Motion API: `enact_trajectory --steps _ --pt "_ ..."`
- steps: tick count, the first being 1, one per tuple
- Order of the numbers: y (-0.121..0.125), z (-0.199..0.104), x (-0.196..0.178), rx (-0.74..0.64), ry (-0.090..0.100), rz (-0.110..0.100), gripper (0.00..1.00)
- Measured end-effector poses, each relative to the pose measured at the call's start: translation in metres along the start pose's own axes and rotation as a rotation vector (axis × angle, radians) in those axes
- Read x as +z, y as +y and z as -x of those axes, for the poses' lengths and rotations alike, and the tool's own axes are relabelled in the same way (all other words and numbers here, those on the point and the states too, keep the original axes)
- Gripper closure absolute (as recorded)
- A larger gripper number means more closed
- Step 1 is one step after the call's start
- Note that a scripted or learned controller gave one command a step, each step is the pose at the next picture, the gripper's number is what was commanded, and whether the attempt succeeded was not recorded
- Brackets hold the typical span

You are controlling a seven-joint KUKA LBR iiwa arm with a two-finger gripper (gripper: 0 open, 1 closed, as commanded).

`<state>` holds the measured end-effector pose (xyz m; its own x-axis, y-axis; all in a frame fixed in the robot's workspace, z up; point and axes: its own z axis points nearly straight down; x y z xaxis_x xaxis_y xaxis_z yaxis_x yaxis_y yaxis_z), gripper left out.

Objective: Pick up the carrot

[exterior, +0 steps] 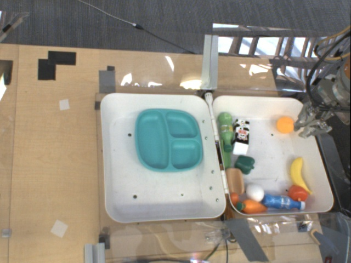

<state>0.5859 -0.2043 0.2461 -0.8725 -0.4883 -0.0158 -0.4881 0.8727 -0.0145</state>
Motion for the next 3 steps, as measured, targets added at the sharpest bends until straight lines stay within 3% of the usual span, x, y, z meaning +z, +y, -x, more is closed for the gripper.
enact_trajectory --steps 1,2,3 --pt "-0.027 0.046 -0.156 -0.218 0.000 0.003 1.00" --pt "-0.027 0.050 -0.002 -0.522 0.007 0.019 1.00" --pt "-0.023 0.039 -0.109 -1.038 -0.001 0.006 1.00"
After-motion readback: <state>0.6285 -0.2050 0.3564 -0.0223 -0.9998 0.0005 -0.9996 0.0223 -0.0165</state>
